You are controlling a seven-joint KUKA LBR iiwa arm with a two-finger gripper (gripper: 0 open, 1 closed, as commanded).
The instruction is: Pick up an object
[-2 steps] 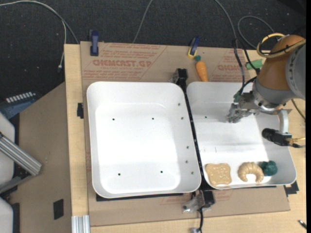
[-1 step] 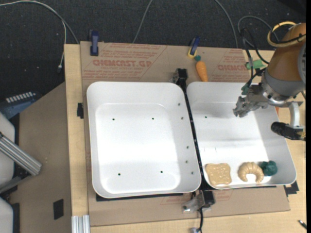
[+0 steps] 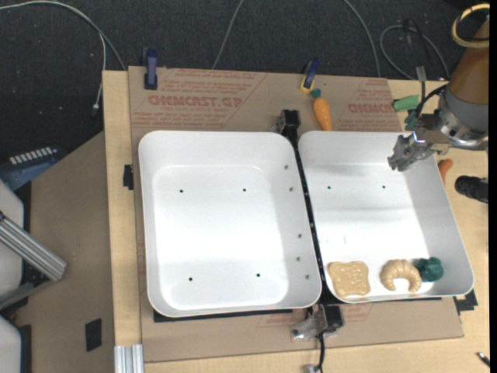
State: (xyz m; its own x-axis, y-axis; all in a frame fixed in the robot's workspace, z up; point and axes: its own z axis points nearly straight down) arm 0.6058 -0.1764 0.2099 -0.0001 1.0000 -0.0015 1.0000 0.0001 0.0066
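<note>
In the right bin (image 3: 365, 208), three small objects lie along the near edge: a tan toast-shaped piece (image 3: 349, 278), a beige croissant (image 3: 401, 275) and a small dark green object (image 3: 429, 268). My gripper (image 3: 404, 154) hangs over the far right corner of that bin, well away from all three. Nothing shows between its fingers. An orange carrot (image 3: 321, 112) lies on the cardboard behind the bins.
The left bin (image 3: 221, 220) stands beside the right one, joined by black clamps (image 3: 290, 120). Blue clips (image 3: 150, 68) hold the cardboard at the far edge. Cables run across the dark floor behind. A small orange piece (image 3: 444, 167) sits by the right bin's outer rim.
</note>
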